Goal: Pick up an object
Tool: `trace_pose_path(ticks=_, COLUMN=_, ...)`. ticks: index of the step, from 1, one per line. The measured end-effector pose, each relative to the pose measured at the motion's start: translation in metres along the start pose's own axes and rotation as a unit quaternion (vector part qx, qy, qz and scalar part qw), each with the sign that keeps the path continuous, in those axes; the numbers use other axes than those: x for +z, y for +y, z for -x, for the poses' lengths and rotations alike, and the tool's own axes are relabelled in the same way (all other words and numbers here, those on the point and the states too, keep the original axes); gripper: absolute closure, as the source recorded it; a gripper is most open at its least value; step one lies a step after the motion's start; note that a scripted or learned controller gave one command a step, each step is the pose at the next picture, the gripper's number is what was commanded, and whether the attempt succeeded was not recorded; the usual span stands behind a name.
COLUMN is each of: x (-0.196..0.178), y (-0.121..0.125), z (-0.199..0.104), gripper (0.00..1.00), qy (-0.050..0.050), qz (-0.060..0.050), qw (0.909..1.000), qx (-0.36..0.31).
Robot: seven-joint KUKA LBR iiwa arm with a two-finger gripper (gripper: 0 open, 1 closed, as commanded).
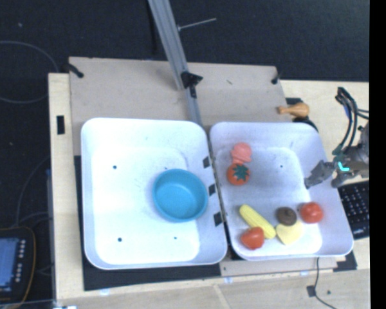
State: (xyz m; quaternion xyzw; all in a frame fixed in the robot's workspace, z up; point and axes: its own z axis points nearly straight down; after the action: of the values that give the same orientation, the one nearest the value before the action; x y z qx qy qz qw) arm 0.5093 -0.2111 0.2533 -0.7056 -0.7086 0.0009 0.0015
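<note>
Nearest, in right white bin (270,253): red tomato (253,237), yellow banana (257,217), brown ball (285,215), round red fruit (311,212). Beyond, strawberry (238,174), pink piece (241,152). Blue bowl (179,194) in left bin (109,147). End effector (321,172) at right rim, grip unreadable.

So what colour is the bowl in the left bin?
Blue. The bowl shows best in the camera view, sitting in the left bin.

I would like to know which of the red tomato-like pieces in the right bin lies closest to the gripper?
The red one by the right wall, beside the brown piece. It lies just below the gripper; the other two lie farther left.
</note>
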Motion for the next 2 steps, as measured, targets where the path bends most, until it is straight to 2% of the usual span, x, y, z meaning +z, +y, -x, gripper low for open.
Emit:
trace_pose_path(ticks=1, x=-0.003, y=0.001, z=0.0, gripper=0.0, qy=-0.001, qz=0.003, qw=1.0, qx=0.0)
trace_pose_path(ticks=2, x=0.062, y=-0.001, z=-0.001, gripper=0.0, qy=-0.001, qz=-0.001, qw=1.0, qx=0.002)
